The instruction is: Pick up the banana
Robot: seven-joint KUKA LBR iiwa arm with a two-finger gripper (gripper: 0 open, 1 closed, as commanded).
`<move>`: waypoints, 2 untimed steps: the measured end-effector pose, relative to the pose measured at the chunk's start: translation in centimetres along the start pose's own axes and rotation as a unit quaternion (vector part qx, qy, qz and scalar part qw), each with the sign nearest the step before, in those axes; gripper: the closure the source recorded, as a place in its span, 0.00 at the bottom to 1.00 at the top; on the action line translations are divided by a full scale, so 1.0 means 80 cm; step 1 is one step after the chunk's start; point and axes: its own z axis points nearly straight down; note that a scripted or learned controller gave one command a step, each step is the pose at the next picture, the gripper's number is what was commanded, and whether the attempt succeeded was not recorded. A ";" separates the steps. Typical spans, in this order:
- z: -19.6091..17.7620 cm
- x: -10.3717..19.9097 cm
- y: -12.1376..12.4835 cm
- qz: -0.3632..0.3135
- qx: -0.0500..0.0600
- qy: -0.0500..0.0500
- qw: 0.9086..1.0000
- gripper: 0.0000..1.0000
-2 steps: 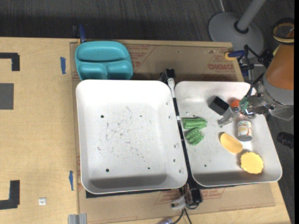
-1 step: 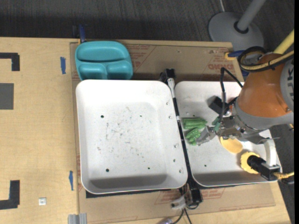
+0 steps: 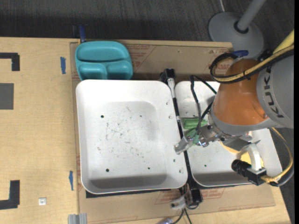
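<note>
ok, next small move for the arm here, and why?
Probably lift the gripper straight up a little. It sits low by the left wall of the right bin, beside a green object that is no banana, and the arm hides much of that bin's floor. Rising should clear the wall and open the view before re-aiming. This is only a judgement.

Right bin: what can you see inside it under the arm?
In the right bin, a green object shows beside the arm. The arm covers much of the bin floor; no banana can be made out there.
</note>
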 end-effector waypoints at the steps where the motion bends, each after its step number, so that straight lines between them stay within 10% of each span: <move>1: 0.000 0.051 0.017 -0.297 0.000 0.000 0.955 0.00; 2: 0.057 0.096 0.031 -0.271 0.000 0.000 0.963 0.00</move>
